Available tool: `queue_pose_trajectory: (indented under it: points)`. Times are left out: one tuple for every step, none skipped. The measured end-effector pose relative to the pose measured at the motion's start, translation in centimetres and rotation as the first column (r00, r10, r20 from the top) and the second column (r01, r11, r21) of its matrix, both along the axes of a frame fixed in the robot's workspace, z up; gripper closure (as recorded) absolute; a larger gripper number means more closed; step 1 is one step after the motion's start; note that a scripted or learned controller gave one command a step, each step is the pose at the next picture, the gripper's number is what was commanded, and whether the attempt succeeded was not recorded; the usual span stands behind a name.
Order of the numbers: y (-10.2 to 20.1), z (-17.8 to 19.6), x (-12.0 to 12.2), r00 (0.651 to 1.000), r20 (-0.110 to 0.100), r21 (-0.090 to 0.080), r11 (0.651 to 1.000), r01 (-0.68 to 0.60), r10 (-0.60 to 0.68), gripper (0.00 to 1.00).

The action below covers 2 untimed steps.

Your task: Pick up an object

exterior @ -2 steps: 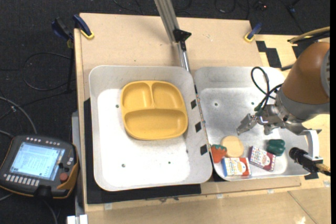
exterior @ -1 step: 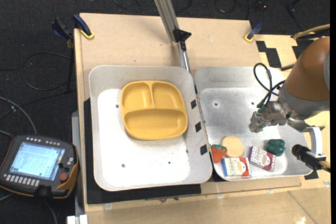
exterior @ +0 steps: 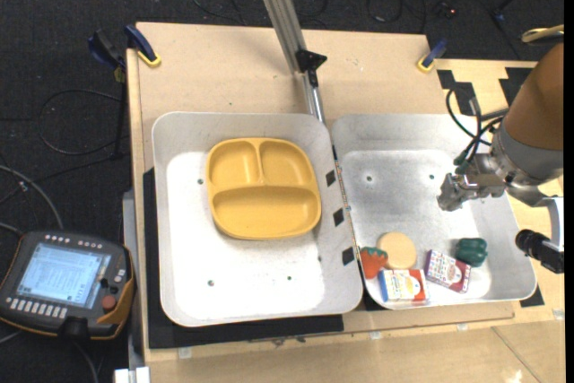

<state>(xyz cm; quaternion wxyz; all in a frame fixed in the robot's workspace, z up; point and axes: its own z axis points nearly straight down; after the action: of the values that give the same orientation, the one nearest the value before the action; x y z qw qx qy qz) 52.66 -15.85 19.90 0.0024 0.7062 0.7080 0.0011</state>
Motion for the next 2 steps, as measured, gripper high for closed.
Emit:
queue_pose_trajectory:
  points:
    - [0.2, 4.6, 0.9, 1.000, 0.000, 0.000, 1.000, -0.001, 0.001, 1.00]
    - [0.2, 9.4, 1.0, 1.000, 0.001, 0.000, 1.000, -0.001, 0.001, 1.00]
